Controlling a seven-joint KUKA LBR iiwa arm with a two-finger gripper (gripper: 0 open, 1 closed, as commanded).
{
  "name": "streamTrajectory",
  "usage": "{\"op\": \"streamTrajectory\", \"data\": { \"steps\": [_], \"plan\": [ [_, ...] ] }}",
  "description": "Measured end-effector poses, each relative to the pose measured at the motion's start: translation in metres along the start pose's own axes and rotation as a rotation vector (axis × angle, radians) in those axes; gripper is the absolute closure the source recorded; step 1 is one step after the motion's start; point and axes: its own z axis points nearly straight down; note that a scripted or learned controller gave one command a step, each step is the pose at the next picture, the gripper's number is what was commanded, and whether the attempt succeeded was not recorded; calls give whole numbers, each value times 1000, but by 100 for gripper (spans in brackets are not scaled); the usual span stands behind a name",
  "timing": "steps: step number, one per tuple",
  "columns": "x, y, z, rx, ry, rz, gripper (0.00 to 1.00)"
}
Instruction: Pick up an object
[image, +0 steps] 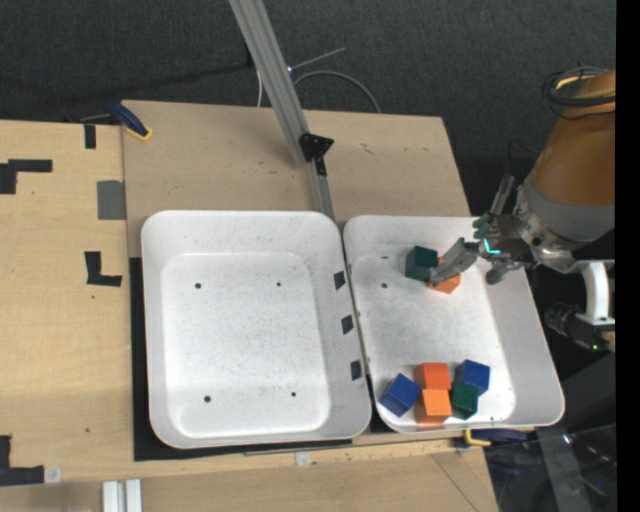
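Note:
In the right bin (520, 330), a dark green block (421, 263) lies near the far end with a small orange block (446, 284) just to its right. My gripper (452, 265) reaches in from the right and hangs low over these two, its tip right above the orange block and beside the green one. The orange block is partly hidden under it. Whether the gripper touches either block cannot be made out. At the bin's near end sits a tight cluster: a blue block (400, 393), two orange blocks (433, 376) (435, 403), another blue block (474, 375) and a green block (464, 399).
The left bin (160, 300) stands beside the right one, their rims meeting in the middle. A slanted metal pole (285, 90) crosses the bench behind the bins. The arm's grey body with its orange band (580, 130) fills the right side.

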Motion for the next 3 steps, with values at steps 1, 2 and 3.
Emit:
{"op": "streamTrajectory", "data": {
  "steps": [1, 2, 3],
  "plan": [
    [3, -5, 64, 7, 0, 1, 0],
    [13, -1, 122, 7, 1, 0, 0],
    [13, -3, 176, 7, 0, 1, 0]
  ]
}}
